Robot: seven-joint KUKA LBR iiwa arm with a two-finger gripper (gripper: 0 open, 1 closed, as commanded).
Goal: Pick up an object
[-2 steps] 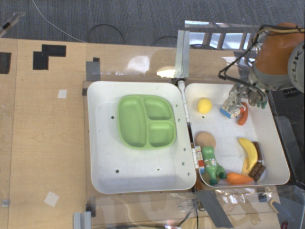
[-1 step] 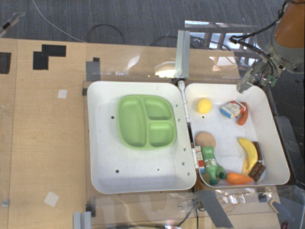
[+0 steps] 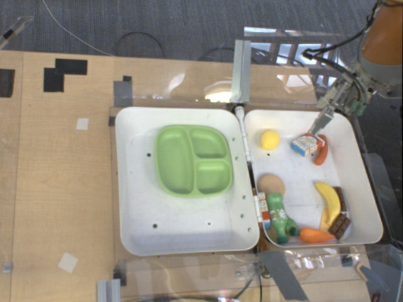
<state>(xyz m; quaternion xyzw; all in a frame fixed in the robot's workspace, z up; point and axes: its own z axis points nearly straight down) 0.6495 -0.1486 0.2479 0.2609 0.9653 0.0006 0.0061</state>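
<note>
My gripper [image 3: 318, 125] hangs at the far right corner of the right bin [image 3: 367, 168], its tip just above and behind a small white, blue and red carton [image 3: 305, 145]. Nothing shows held in it. A red-orange pepper-like piece [image 3: 322, 151] lies against the carton's right side. A yellow ball [image 3: 270, 139] sits to the carton's left. Nearer the front lie a tan egg-shaped object [image 3: 271, 184], a green toy bottle [image 3: 280, 216], a banana [image 3: 329, 202], a brown chocolate bar [image 3: 340, 218] and an orange carrot [image 3: 317, 235].
The left bin [image 3: 135, 187] holds a green divided plate [image 3: 193, 160]. A metal post [image 3: 241, 71] stands behind the divider between the bins. Cables run along the arm at the upper right. Wooden bench surface [image 3: 56, 187] stretches to the left.
</note>
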